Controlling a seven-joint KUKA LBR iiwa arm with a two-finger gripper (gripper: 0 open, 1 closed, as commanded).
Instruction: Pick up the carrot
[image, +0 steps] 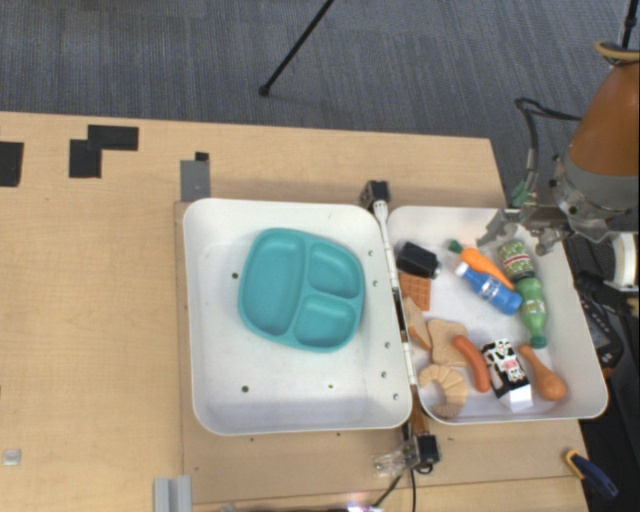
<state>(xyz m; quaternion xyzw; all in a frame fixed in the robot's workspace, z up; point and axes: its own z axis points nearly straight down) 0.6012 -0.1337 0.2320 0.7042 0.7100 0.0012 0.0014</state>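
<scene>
The carrot (484, 264) is orange with a green tip and lies slanted in the upper part of the right bin (592, 400), resting against a blue bottle (493, 291). My gripper (521, 232) hangs over the bin's upper right, just up and right of the carrot and above a green can (517, 262). Its fingers (496, 231) stand spread apart and open, with nothing between them. The orange-banded wrist (607, 120) rises behind it at the right edge.
The right bin also holds a green bottle (533, 312), a black block (417, 260), a waffle piece (418, 292), bread slices (444, 338), a sausage (472, 362), a cow-print carton (506, 372) and a brown drumstick (545, 376). A teal divided plate (300, 290) lies in the left bin (215, 400).
</scene>
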